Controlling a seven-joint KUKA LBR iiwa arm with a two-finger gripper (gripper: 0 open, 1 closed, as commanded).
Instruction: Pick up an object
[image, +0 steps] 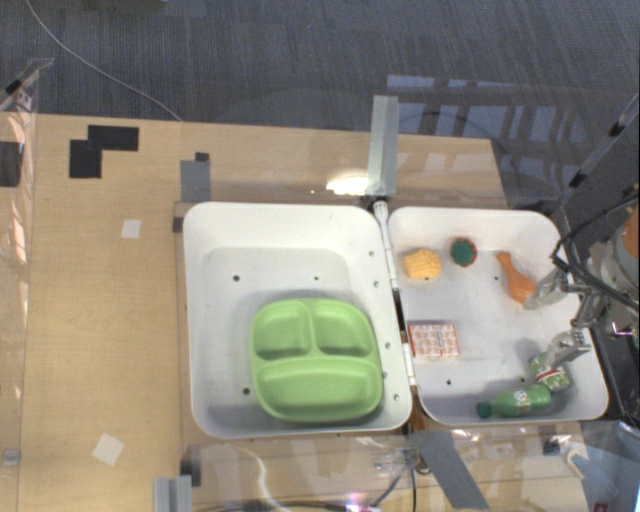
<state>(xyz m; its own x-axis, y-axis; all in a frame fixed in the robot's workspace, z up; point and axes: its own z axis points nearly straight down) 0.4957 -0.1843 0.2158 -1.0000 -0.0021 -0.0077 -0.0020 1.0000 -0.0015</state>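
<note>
gripper (560, 318) sits at the right rim of the right bin (480, 222), fingers (548, 292) spread apart, nothing between them. one finger points up-bin toward the orange piece, the other down-bin toward the bottle.

objects relative to gripper:
- orange carrot-like toy (515, 278): just beside the upper finger, to its left, possibly touching; contact not resolvable.
- green bottle (516, 402): below the gripper, lying on its side along the bin's near wall, cap end near the lower finger.
- red-and-white packet (433, 340): well to the left, flat on the bin floor.
- yellow corn-like toy (422, 265) and small green-red ball (463, 251): far left and above.
- green divided plate (315, 358): in the left bin (210, 300), well apart.

step in hand, by judgement: approach, no grasp yet. nearest candidates are the orange toy and the bottle.

next move calls for: centring the open fingers over one object, descending, then closing. bottle lies against the wall, so finger clearance looks tight there; the orange toy seems the easier target.
</note>
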